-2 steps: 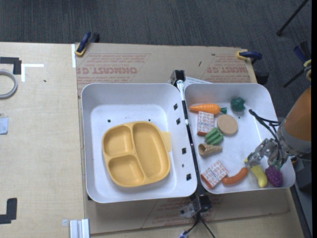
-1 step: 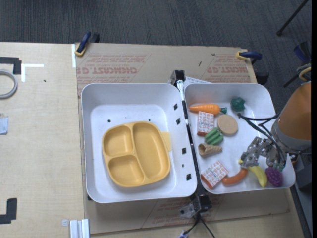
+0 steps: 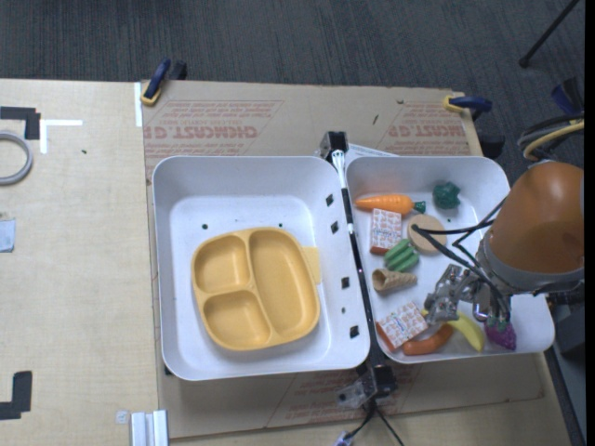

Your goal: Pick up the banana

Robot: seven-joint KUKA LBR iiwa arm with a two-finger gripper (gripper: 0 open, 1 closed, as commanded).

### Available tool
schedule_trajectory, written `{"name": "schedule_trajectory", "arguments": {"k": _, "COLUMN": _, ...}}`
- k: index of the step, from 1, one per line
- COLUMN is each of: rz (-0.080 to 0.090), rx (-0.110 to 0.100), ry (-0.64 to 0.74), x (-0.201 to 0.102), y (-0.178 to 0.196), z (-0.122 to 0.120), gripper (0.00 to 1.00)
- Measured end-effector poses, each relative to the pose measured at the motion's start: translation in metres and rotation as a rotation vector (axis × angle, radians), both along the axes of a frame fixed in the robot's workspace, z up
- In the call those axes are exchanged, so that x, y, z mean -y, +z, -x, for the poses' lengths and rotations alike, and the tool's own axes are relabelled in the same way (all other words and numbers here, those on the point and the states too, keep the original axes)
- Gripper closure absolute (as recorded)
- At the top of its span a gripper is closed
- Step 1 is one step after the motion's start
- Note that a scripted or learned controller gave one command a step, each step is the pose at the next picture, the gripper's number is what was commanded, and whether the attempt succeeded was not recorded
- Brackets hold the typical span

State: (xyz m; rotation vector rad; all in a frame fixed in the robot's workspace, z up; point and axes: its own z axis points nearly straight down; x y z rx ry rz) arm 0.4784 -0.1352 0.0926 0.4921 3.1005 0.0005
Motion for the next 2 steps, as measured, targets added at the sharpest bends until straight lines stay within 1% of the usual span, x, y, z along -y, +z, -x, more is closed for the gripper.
{"name": "schedule_trajectory", "arguments": {"k": 1, "rz": 0.001, "rx": 0.002, "ry": 0.184, "x": 0.0093, "y": 0.0142, "z": -0.0005, "gripper": 1.0}}
{"name": "schedule_trajectory", "arguments": {"k": 2, "rz": 0.001, "rx": 0.002, "ry": 0.184, "x": 0.0093, "y": 0.0142, "z": -0.0005, "gripper": 0.0}}
